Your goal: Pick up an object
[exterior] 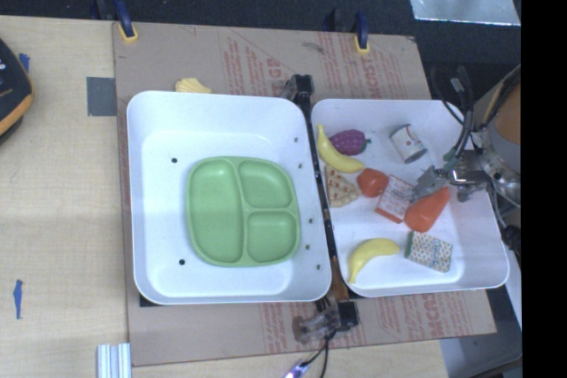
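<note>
At the right of the frame the pincer (440, 179) hangs low over the right bin (483, 279), just above the upper end of the orange carrot (428, 210). Whether its fingers are apart or closed I cannot tell; the metal parts are too blurred. Nothing is seen between them, so I judge that the step in hand is the approach, not yet a grasp.

The carrot lies at the middle right of this bin, touching a red packet (393, 199) (a crowded place). The next move calls for a descent with one finger at each side of the carrot, without catching the packet or the patterned box (431, 252) below it.
</note>
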Controlling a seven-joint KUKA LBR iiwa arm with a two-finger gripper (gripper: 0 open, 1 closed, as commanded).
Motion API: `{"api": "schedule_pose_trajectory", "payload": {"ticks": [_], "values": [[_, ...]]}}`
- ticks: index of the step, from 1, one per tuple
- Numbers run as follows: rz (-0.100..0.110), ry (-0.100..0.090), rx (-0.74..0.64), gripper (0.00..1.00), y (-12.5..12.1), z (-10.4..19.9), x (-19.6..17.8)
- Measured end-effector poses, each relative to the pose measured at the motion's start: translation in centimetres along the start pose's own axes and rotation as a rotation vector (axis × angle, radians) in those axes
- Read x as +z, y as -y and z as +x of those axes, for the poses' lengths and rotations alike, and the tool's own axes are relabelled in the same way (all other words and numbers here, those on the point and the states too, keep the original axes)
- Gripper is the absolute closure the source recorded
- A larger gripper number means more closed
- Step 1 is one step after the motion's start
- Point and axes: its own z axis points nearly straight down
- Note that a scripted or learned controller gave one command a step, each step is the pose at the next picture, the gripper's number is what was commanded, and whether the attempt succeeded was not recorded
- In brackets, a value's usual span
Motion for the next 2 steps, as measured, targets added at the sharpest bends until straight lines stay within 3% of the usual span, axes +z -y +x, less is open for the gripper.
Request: {"api": "schedule_pose_trajectory", "payload": {"ticks": [1, 2], "values": [[-0.006, 0.000, 0.001, 0.00, -0.5, -1.8, 8.5], [-0.006, -0.001, -0.004, 1.00, -0.6, -1.8, 7.4]]}}
